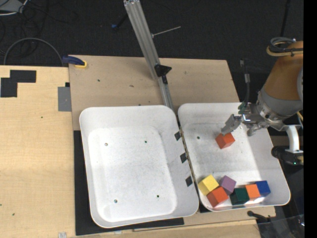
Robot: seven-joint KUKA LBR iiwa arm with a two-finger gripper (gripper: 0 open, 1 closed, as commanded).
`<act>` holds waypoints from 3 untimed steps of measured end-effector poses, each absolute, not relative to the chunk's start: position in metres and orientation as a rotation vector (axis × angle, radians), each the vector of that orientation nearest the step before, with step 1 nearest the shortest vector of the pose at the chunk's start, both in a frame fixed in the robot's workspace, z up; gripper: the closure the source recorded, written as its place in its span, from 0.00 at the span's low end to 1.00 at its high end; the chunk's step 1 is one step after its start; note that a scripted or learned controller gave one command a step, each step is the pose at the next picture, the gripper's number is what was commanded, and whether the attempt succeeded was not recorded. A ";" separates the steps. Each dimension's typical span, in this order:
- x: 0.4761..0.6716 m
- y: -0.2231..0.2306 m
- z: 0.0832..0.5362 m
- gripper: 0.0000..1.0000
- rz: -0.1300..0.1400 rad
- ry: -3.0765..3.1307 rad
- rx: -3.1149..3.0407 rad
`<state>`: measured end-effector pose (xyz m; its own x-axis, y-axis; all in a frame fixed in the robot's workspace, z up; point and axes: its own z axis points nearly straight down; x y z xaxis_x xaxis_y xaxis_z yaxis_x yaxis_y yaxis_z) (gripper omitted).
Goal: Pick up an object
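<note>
Claw poised over a lone red cube in the right bin; no grasp established.

Nearest the camera, at 5 o'clock in the right bin (pixel 277 195), six cubes lay bunched against the front wall: yellow cube (pixel 208 183), purple cube (pixel 228 183), a second red cube (pixel 217 196), green cube (pixel 239 196), orange cube (pixel 253 190) and blue cube (pixel 263 187), several touching, which would hinder clean finger entry. The left bin (pixel 89 118) sat alongside, at 9 o'clock of its neighbour. Further back, the red cube (pixel 225 140) stood alone mid-bin, well apart from the cluster, and was judged the easier target. The claw (pixel 237 124) hung just beside it at 1 o'clock; whether its fingers stood apart or together could not be determined. The cube was not between them. Beyond, a metal rail (pixel 146 42) slanted across the table (pixel 119 81) toward 12 o'clock.
</note>
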<state>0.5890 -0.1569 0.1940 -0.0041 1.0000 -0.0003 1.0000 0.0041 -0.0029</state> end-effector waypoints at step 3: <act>0.589 -0.156 0.194 0.00 0.004 -2.229 -2.210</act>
<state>0.5891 -0.1560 0.1939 -0.0084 1.0000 0.0000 1.0000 0.0084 -0.0037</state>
